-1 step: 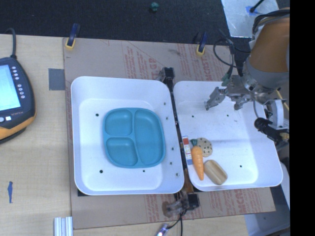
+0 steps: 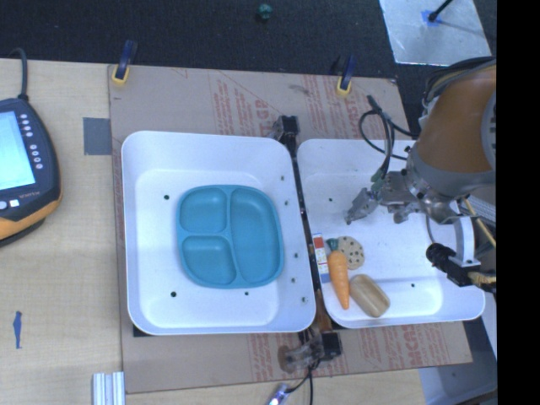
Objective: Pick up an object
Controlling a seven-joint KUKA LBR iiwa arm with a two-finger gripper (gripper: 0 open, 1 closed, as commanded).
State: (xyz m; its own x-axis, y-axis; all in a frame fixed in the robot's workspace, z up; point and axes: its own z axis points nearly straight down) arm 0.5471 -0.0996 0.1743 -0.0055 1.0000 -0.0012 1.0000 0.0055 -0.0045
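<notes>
Here the claw [image 2: 361,207] hangs over the middle of the right bin [image 2: 337,160], at the end of the grey arm [image 2: 451,133] with its orange band, which enters from the right of the frame. Whether the claw is wide or narrow cannot be told from this view, and nothing shows in its grip. Below and to the left of it, near the bin's lower left corner, lie a round speckled cookie [image 2: 349,251], a carrot [image 2: 338,279] and a tan bread roll [image 2: 369,295], close together. The left bin [image 2: 143,167] holds a blue divided plate [image 2: 229,234] at its centre. Both bins rest on a cardboard sheet on the surface [image 2: 59,277]. An orange-edged pendant [image 2: 24,169] lies at the left edge.
</notes>
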